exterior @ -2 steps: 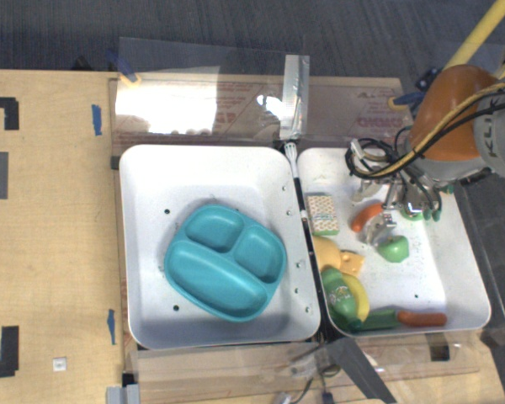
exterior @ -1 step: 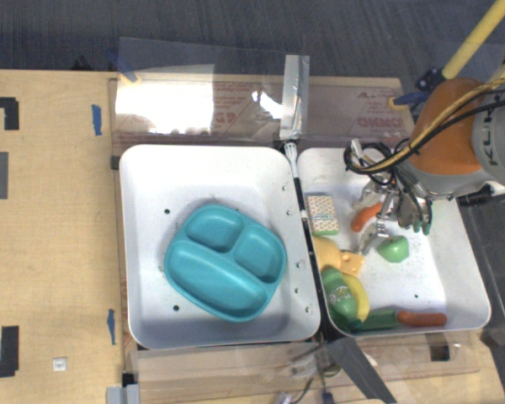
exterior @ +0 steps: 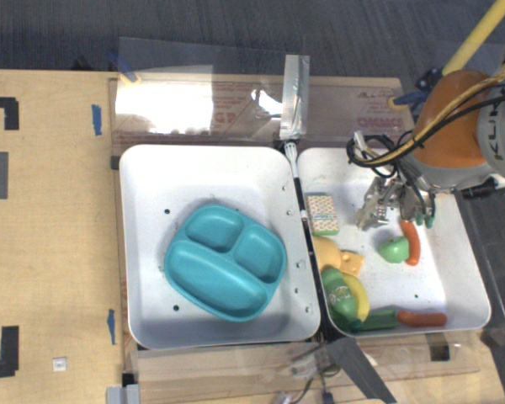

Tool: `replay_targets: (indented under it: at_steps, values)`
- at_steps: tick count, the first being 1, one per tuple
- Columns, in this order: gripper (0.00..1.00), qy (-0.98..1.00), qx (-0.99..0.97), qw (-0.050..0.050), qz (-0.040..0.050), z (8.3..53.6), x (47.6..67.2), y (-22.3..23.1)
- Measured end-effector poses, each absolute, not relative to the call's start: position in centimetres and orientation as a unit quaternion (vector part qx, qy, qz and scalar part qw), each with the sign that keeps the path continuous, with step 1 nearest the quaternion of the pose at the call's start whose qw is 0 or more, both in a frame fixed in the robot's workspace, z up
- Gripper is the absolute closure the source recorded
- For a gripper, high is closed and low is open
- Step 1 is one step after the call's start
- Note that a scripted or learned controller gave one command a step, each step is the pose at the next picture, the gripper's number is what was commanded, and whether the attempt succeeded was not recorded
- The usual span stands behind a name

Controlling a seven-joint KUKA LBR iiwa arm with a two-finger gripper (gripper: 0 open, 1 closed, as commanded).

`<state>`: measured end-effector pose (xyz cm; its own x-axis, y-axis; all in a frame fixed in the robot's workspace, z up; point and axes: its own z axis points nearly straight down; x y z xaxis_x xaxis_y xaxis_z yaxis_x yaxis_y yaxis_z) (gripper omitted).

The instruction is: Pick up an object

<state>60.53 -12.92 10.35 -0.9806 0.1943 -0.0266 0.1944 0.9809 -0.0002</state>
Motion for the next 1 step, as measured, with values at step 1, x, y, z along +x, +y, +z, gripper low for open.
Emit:
replay_targets:
  at_steps: [1]
  values:
    - [0.0, 0.995, 0.097, 0.012, -0.0012, 10.24, 60.48, -12.88]
